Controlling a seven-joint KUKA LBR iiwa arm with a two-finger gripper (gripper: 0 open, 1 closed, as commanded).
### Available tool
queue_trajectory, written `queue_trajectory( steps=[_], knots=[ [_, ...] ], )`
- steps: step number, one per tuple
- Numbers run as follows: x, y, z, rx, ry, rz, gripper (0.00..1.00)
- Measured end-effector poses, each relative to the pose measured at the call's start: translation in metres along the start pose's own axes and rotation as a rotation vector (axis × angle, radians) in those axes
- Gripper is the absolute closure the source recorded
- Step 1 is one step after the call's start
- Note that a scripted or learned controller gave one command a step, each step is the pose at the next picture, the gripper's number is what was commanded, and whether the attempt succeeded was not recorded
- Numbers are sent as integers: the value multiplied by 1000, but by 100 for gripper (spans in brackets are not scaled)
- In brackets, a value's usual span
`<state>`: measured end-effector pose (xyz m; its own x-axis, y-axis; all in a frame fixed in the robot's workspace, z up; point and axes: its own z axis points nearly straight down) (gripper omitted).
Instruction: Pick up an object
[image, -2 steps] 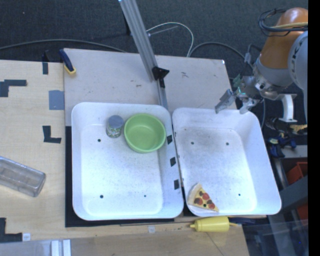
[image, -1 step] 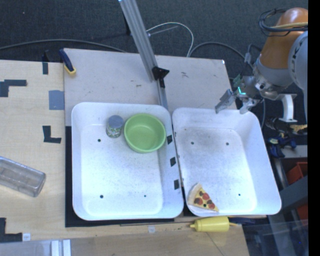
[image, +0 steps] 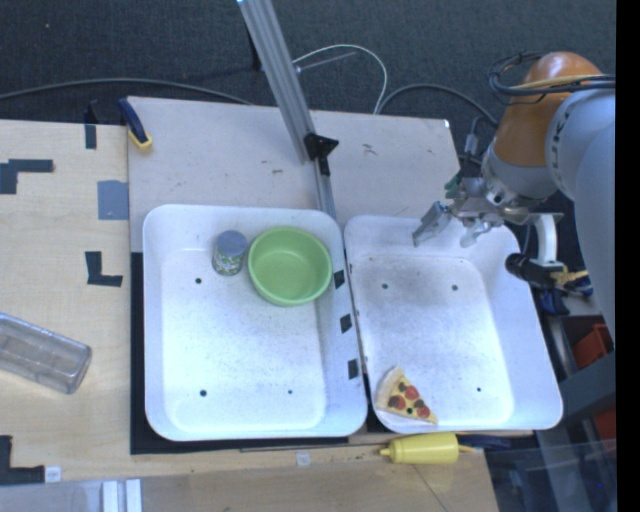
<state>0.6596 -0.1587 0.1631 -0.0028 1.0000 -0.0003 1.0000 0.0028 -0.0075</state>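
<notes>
Low in the frame, a pizza slice (image: 405, 396) lies in the right bin's (image: 520, 330) lower-left corner, a yellow bottle (image: 420, 449) just below the rim. Green bowl (image: 290, 265) and small jar (image: 230, 252) sit upper in the left bin (image: 180, 390). Gripper (image: 445, 227) hovers open and empty at the right bin's upper edge: approach step; next it must travel down-frame over a target and descend.

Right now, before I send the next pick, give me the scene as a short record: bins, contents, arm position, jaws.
left bin: green bowl and small jar beside it, near the far wall
right bin: pizza slice at near-left corner
bench: yellow bottle lying in front of the right bin; clear tumbler on its side, far left
gripper: over right bin's far edge
jaws: open, nothing between them
</notes>
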Motion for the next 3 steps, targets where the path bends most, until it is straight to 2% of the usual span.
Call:
queue_trajectory(
  steps=[1, 2, 3],
  knots=[
    [2, -8, 63, 0, 0, 1, 0],
    [3, -8, 75, -4, -2, -1, 0],
    [3, -8, 65, -5, -2, -2, 100]
  ],
)
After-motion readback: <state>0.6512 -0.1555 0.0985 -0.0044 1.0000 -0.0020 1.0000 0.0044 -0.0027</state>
